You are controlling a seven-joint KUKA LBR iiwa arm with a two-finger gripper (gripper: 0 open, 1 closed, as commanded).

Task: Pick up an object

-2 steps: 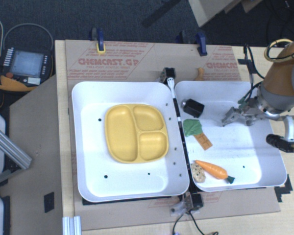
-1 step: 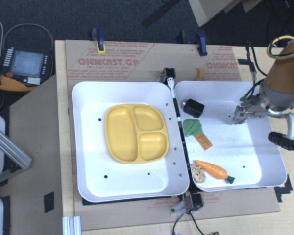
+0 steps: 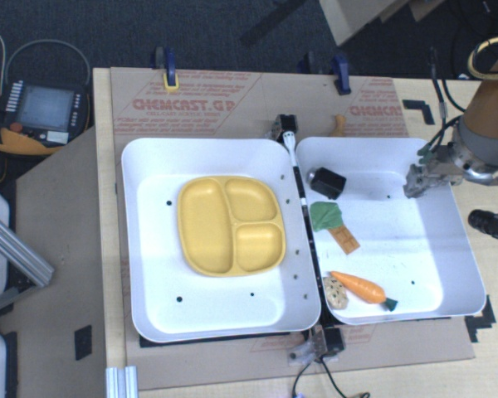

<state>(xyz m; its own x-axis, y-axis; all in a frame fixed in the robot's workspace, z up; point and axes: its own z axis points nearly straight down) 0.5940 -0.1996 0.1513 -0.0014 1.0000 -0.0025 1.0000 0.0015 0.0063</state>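
The right bin [image 3: 415, 247] holds a black block [image 3: 327, 182] at its back left. A green leaf-shaped piece [image 3: 325, 215] lies just in front of that, with a small brown cracker-like piece [image 3: 344, 239] beside it. An orange carrot [image 3: 358, 287] and a speckled cookie [image 3: 334, 293] rest near the front left corner. My gripper [image 3: 417, 185] hangs over the back right part of this bin, well to the right of all the objects. Nothing shows between its fingers.
The left bin [image 3: 149, 247] bears a yellow divided plate [image 3: 231, 224] at its middle. A black bar [image 3: 299, 197] runs between the two bins. Blue clamps [image 3: 171, 63] sit at the bench's back edge, and the arm's orange band [image 3: 485, 110] rises at the right.
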